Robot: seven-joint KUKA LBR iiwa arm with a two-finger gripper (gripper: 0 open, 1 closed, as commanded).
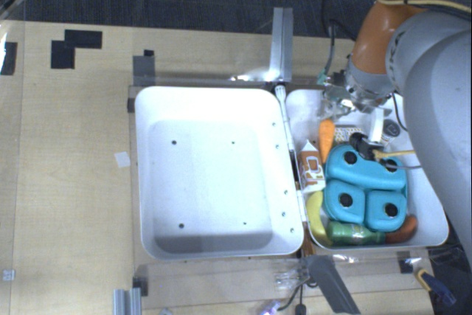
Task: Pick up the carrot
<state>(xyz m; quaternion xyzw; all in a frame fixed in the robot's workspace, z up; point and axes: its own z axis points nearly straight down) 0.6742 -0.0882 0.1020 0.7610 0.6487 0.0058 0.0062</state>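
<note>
- Carrot first: the small orange tapered carrot sits in the right-hand shallow white plastic bin, up near that bin's far left corner, lying roughly lengthwise, with one end running down toward the clutter below it.
- Gripper-wise, the grey metal two-finger gripper hangs just above and a touch to the right of the carrot's upper end. Nothing visible between the fingers, and honestly I can't tell whether they're spread or pressed together (too small and glinty from this angle).
- My guess at why it's parked there: it's lining up for a drop onto the carrot's free upper end, since that's the only part not crowded.
- Room to move is tight. The chunky bright blue moulded plastic toy with round holes is just beside the carrot's lower right, and a small white-and-brown printed carton sits just below-left of it.
- The metal divider edge between the bins is near the carrot's left side, so a finger has little slack there.
- The left-hand shallow white plastic bin offers open floor for setting things down.
</note>
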